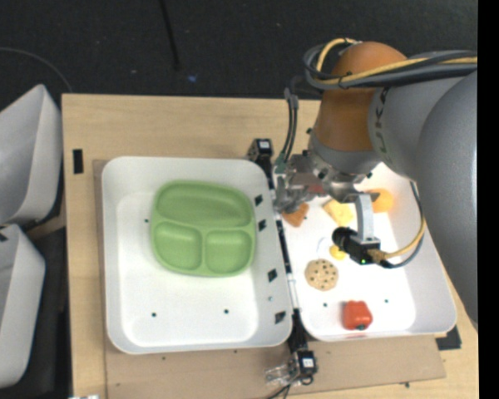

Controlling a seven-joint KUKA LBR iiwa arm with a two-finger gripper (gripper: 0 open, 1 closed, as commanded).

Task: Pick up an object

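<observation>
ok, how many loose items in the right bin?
5 visible: cookie mid-bin, red item near the front, yellow piece and orange piece toward the back, orange bit at the left wall by the hand. The arm may hide more.

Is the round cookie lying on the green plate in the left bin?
No. The cookie lies on the floor of the right bin, while the green plate sits in the left bin.
</observation>
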